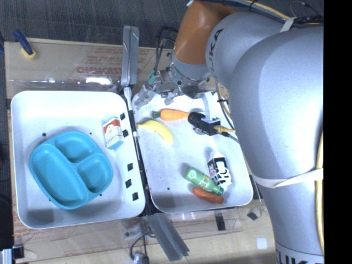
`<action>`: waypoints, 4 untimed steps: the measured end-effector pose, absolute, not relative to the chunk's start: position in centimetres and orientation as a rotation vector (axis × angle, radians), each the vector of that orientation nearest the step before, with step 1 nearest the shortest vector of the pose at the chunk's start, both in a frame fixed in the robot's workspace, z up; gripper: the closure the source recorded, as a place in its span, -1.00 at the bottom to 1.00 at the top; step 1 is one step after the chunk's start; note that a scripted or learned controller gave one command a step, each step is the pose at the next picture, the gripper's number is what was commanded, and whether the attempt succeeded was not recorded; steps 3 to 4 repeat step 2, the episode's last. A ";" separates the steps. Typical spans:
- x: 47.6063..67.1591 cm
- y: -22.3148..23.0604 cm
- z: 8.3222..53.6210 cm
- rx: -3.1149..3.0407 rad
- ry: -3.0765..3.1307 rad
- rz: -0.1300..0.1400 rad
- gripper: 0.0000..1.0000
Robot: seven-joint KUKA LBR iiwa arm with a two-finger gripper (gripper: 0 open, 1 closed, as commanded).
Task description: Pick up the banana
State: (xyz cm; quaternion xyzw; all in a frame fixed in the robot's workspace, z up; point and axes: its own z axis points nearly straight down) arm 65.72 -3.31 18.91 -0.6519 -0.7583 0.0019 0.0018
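Fingers [149,91]: state cannot be told, blurred at right bin's [165,202] far left corner. One banana [157,129] lies just below them, beside one carrot [173,114]. Left bin [22,147]: one blue tray [69,168].

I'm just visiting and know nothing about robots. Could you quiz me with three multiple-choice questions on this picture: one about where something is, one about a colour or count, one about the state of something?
1. Where does the banana lie?
A. In the right bin, near its left wall
B. On the blue plate
C. On the bench outside both bins

2. What colour is the divided plate in the left bin?
A. Red
B. Blue
C. Yellow

3. What is the banana's state?
A. Lifted in the air
B. Resting on the bin floor
C. Stacked on the carrot

Answers:
1. A, it sits beside the wall between the bins.
2. B, the three-part plate is light blue.
3. B, it lies flat, apart from the tool farther up and the carrot.
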 end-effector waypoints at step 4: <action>57.0 -4.7 18.9 -2.085 -2.342 0.008 -1.00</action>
